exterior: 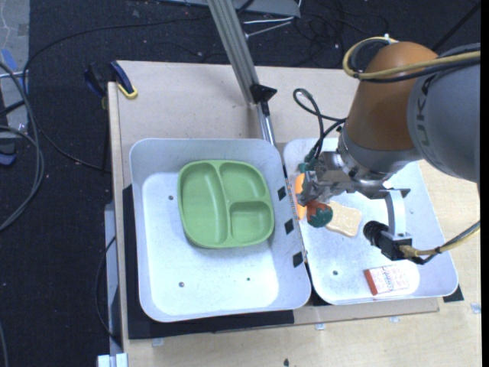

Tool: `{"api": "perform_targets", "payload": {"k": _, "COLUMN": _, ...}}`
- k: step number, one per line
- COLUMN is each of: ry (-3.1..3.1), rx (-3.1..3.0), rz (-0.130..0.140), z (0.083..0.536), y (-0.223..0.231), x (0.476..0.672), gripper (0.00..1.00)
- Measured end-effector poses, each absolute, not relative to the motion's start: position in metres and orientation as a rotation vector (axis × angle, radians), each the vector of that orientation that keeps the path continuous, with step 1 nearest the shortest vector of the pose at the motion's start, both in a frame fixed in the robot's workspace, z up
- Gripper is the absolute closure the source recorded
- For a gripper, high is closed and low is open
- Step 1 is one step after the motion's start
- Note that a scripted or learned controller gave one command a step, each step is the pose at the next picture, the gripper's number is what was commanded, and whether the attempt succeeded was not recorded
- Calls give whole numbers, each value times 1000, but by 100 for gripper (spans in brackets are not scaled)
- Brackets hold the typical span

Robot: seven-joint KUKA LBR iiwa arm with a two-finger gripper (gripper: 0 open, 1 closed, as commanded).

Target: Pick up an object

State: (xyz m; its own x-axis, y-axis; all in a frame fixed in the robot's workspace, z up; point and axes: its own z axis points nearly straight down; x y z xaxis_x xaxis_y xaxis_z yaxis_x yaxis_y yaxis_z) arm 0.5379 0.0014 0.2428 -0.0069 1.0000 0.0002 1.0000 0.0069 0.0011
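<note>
The scene is viewed by a single fixed camera, set above the bench (191, 105) and tilted down at a slant. Both white bins are taken in whole: the left bin (153, 281) lies near the middle of the view, the right bin (428, 281) toward its right side. The bench's far edge is seen in the upper part of the view, its near edge along the bottom. Dark floor with cables is included beyond the far and left edges. The arm (412, 113) is seen reaching in from the right, large and close to the lens.

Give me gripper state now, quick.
Gripper: low over the right bin, beside the small teal object; open or closed cannot be told.
</note>
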Motion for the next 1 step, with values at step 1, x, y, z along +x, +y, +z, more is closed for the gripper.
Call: {"api": "perform_targets", "payload": {"k": 1, "ry": 2227, "rx": 2214, "rz": 2, "z": 229, "y": 51, "x": 564, "gripper": 100}}
